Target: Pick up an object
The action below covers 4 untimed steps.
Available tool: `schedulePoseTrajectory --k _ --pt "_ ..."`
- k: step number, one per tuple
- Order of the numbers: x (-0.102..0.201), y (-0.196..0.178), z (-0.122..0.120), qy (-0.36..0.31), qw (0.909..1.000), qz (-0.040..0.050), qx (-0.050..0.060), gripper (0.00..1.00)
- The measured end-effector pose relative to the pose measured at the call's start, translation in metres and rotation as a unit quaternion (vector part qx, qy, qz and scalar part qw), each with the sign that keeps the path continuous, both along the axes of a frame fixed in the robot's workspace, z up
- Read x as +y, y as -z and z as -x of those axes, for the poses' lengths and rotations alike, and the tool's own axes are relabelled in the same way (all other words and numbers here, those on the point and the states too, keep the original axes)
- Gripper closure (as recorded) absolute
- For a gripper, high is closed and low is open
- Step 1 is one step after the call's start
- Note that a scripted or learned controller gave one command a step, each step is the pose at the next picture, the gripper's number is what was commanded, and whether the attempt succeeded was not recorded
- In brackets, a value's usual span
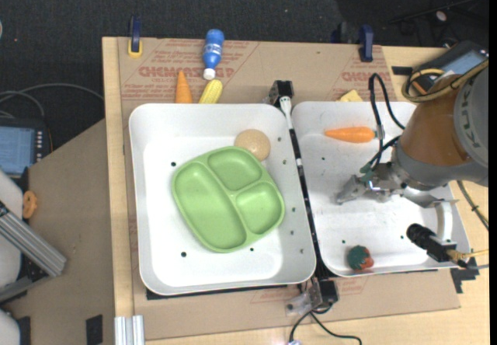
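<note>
In the camera view, the gripper (pixel 365 184) hung low over the right bin (pixel 435 254), at centre right of the frame, its fingers splayed wide with nothing between them. A carrot (pixel 349 134) lay just above it and a small ball (pixel 359 258) near the bin's lower edge, both apart from the fingers, so either seemed reachable. The green plate (pixel 227 198) and a tan ball (pixel 253 144) sat in the left bin (pixel 155 180).
</note>
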<state>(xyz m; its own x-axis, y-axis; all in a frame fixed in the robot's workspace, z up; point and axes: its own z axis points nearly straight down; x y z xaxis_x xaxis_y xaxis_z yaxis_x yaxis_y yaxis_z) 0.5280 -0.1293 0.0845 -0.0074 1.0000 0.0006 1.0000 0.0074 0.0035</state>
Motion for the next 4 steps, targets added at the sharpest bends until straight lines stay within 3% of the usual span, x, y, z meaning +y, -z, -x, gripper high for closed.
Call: schedulePoseTrajectory --k 1,2,3,4 --pt "0.035 0.0 -0.031 0.001 1.0 0.0005 0.0 0.0" --pt "0.014 0.0 -0.063 0.003 1.0 0.0015 -0.001 0.0" --pt "-0.052 -0.001 -0.12 0.004 1.0 0.0026 -0.002 0.0" --pt "-0.058 0.005 -0.133 0.001 0.9999 -0.0025 0.016 0.0"
